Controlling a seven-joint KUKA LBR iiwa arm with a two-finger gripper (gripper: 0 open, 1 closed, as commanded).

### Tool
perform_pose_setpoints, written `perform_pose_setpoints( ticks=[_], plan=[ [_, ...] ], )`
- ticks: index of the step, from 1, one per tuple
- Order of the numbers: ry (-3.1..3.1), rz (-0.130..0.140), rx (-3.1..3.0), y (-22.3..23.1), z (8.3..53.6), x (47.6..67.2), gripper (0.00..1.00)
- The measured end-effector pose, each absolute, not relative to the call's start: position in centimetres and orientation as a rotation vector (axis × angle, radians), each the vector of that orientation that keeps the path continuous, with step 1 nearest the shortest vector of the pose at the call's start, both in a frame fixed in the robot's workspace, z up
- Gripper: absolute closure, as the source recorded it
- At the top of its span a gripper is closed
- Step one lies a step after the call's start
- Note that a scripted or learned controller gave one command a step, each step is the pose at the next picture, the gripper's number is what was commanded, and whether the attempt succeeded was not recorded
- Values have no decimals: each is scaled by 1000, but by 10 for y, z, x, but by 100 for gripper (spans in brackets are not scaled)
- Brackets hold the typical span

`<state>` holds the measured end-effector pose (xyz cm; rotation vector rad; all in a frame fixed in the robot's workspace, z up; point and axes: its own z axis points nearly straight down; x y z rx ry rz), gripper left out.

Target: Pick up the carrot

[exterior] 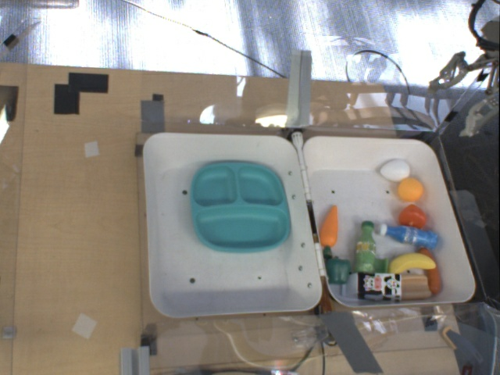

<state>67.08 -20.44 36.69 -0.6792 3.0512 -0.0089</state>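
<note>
**Carrot lies in the right bin, beside the dividing wall**

We see the carrot (329, 225) in the right bin (353, 159), just beside the bin's left wall, with its thin end pointing toward the far side of the surface (70, 248). Nothing is gripping it and it lies free on the bin floor.

Near its thick end sits a small dark green object (337, 269), and just to the right of that a green bottle (366, 248) stands upright. A blue bottle (410, 235) lies on its side further right, with a banana (412, 263) just below it. A black and white carton (379, 285) rests by the near wall.

Along the right side of this bin we find a white egg (394, 169), then an orange (410, 190), then a red round fruit (412, 216), well apart from the carrot.

The left bin (160, 233) holds a teal divided plate (240, 206).

For the claw, we cannot tell if it is wide or narrow.
</note>
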Motion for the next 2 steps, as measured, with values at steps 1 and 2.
perform_pose_setpoints(
  ticks=[1,2],
  plan=[
    [2998,2,-930,-204,246,633,0],
    [2668,-13,-1638,-205,300,606,0]
  ],
)
